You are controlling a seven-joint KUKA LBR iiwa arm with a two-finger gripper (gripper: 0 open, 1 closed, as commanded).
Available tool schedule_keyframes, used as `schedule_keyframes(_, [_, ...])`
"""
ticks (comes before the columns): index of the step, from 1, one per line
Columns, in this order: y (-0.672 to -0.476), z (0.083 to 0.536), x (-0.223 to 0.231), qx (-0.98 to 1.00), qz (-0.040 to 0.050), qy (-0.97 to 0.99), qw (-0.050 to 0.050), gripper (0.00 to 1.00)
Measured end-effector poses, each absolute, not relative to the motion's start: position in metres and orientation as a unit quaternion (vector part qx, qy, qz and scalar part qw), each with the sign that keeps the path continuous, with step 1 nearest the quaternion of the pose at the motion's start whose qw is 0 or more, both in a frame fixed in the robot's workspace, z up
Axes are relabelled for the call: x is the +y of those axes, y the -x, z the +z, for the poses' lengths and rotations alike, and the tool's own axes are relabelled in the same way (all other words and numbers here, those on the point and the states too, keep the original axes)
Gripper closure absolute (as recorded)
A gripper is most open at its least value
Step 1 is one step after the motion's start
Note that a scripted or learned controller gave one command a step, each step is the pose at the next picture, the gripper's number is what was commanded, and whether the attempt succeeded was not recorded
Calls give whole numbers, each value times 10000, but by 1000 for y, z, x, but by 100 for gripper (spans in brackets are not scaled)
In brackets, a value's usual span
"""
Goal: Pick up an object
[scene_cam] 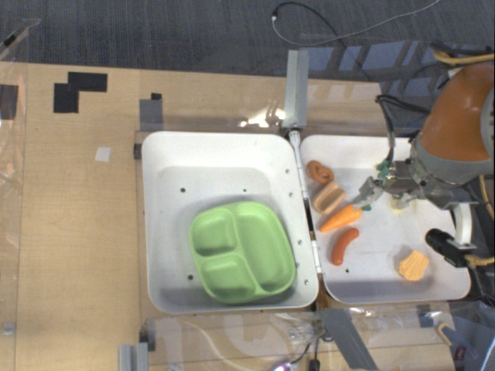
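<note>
Two shallow white bins sit side by side on a pale wooden bench. The left bin holds a green plate with three compartments, lying flat toward the bin's near side and turned at a slight angle.

The right bin holds the food items. Close to its left wall, at the far end, lies a small brown pretzel. Just near of it is a hot dog in a bun, and nearer again an orange carrot lying at a slant with its green top pointing up and to the right. A red sausage lies near the carrot, a little nearer to the front. Toward the near right corner, well apart from the others, sits a yellow waffle-like piece.

The arm comes in from the right over the far right part of this bin. Its gripper hangs low just to the right of the carrot's green top. Whether it touches the carrot cannot be told, and nothing can be seen between its parts; its open or closed state cannot be told from here.

A black cable runs across the dark floor beyond the bench.
</note>
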State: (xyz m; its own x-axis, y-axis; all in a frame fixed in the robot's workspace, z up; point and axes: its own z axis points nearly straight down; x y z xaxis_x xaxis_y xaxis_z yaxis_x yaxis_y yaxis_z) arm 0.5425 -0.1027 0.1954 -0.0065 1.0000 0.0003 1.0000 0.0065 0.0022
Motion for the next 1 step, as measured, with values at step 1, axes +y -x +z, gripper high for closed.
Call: schedule_keyframes(1, [-549,96,-86,7217,12,-6922,10,0])
